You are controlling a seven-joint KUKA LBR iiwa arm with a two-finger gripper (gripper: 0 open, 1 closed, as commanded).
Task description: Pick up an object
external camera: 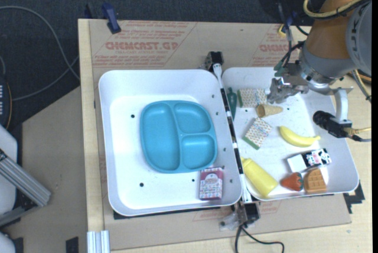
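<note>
While the arm reaches in from the right, its gripper (282,90) sits low over the far part of the right bin (348,178). Cannot tell how it is set; the wrist hides that end.

Just beneath and near side of it: a small tan cone (269,109), touching or almost touching the tip. Patterned packet (253,97) just left of that. Second packet (258,132) nearer, tilted. Banana (298,137) to the right, mid-bin. Yellow bottle (259,177) at the near left corner; red piece (291,182), waffle (315,180) and a cow-print box (309,159) clustered near right.

Left bin (112,127): blue tray (177,135) in the middle, small carton (211,183) at its near right.

Step, as I read it: descent onto a target, likely the cone. Nothing lifted yet. Next move calls for closing squarely on the cone, then a straight rise; it is small and may roll or slip out.
</note>
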